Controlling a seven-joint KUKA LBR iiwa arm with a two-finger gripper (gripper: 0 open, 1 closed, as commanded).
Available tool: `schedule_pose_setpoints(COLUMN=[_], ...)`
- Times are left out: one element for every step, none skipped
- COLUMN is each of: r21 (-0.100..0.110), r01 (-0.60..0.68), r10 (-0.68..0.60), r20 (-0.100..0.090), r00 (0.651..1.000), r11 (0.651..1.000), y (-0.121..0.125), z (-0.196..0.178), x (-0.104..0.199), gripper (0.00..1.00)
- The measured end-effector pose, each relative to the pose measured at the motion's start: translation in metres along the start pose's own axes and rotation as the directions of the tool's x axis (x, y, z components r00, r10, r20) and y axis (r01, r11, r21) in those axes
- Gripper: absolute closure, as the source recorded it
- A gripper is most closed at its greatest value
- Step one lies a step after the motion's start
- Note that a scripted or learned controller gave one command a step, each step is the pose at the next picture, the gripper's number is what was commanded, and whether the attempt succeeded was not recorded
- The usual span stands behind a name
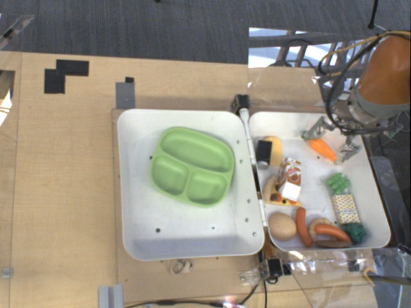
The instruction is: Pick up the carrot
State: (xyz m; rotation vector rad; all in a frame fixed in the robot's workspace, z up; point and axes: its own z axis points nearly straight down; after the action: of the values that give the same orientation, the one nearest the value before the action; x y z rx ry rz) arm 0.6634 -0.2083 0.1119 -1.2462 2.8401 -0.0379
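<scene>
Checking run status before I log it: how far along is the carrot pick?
Done: the grey two-finger gripper has reached the right white bin and sits over the small orange carrot, fingers open on either side. In hand: nothing gripped yet; the carrot lies on the bin floor. Left: close, then lift.

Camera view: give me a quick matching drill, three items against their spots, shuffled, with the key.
Items:
1. carrot
2. green plate
3. sausage

Spots:
A. middle of the left bin
B. near edge of the right bin, beside the brown egg
C. far part of the right bin, between the end effector fingers

Pairs: 1-C, 2-A, 3-B
</scene>
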Motion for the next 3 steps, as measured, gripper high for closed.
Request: schedule_pose_setpoints(r21=[-0.012, -0.015, 0.0], r01=[0.099, 0.172, 0.171], r10=[-0.1, -0.172, -0.171], r20=[-0.011, -0.011, -0.004], r00=[0.995, 0.985, 0.985], r11=[0.995, 0.985, 0.985], y=[0.015, 0.035, 0.031], z=[0.015, 0.015, 0.0], x=[0.003, 0.008, 0.004], gripper=[0.0, 0.0, 1.0])
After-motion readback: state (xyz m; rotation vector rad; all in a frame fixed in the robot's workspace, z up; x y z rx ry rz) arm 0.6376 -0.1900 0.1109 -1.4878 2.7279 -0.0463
